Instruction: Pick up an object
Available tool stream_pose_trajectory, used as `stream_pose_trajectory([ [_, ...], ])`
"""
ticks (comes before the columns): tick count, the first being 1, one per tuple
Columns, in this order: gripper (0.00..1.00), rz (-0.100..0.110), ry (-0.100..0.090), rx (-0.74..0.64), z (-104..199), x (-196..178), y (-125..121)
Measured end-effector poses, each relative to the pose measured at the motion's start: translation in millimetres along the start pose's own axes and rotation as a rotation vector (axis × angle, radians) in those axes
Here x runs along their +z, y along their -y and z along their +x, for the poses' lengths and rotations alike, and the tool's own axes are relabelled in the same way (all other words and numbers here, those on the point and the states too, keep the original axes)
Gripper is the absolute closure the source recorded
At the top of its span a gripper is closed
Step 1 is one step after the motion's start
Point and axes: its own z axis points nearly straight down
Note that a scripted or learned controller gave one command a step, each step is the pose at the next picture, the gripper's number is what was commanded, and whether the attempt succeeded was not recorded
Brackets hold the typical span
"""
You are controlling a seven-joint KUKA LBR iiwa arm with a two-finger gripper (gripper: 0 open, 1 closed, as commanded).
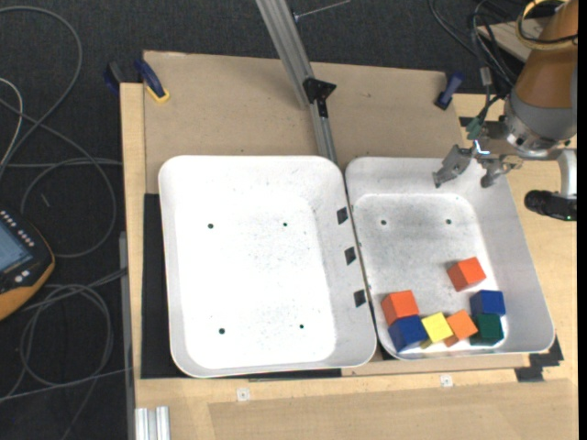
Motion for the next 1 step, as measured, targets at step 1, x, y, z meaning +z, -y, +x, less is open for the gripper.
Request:
stream_pose_trajectory([
  [1, 0.0, 0.0, 0.0, 0.001, -3.6, 44.2, -3.8],
])
